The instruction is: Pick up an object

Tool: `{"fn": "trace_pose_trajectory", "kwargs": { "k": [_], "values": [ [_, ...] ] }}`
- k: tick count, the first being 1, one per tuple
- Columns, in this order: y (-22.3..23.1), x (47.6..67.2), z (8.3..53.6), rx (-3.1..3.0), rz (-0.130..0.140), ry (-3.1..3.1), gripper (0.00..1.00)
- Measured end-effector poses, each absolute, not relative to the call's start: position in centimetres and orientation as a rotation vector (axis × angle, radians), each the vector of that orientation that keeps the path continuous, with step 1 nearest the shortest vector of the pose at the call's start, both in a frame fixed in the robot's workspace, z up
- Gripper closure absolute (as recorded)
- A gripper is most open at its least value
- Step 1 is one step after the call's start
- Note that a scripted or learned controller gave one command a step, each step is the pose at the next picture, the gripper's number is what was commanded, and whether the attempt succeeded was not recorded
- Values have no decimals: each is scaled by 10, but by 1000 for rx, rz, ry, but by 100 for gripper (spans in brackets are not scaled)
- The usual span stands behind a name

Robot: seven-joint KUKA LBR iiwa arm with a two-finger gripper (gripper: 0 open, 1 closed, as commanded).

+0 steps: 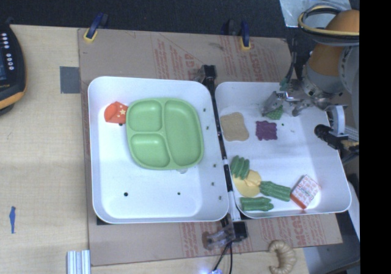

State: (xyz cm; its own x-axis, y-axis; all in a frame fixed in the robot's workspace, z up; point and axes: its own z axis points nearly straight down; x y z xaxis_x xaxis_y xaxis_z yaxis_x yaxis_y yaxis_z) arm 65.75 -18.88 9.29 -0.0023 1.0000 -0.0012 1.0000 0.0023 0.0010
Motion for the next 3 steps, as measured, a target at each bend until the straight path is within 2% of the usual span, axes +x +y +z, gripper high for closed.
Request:
{"fn": "trace_pose_trajectory", "kwargs": {
  "k": [1,2,3],
  "values": [
    [-157,656,92,2216,-5,2232,0],
    [-177,621,92,2222,-9,2228,0],
    [-116,658,93,2209,0,2233,0]
  ]
}}
